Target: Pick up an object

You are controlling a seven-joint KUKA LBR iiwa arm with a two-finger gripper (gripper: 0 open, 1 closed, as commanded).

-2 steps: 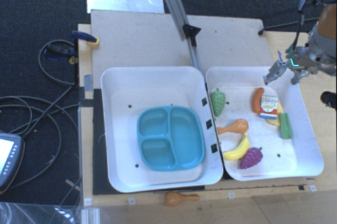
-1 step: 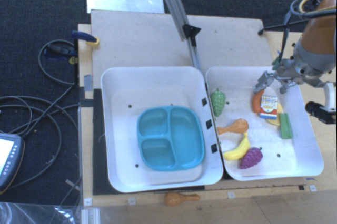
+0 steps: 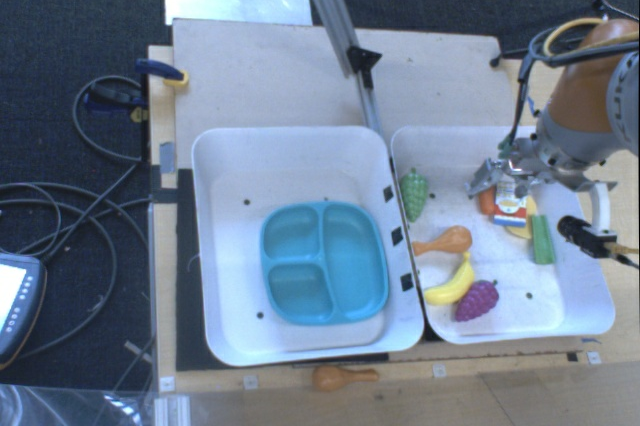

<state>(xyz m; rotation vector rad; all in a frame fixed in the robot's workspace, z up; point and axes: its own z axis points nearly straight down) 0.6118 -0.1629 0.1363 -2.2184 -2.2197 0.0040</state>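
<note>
From the overhead camera, the left bin (image 3: 215,314) holds a teal divided plate (image 3: 324,262) lying flat near its middle. In the right bin (image 3: 590,314), the gripper (image 3: 508,176) hangs low over the far half, just above an orange-and-white carton (image 3: 507,205); its label is too small to read, and whether the carton is between the fingers cannot be told. A green stick (image 3: 542,239) lies beside the carton toward the right wall. Green grapes (image 3: 414,193) sit against the left wall. An orange drumstick (image 3: 445,241), a banana (image 3: 452,282) and purple grapes (image 3: 478,300) lie toward the near edge. Another drumstick (image 3: 345,376) rests on the bench (image 3: 270,74) in front of the left bin.
</note>
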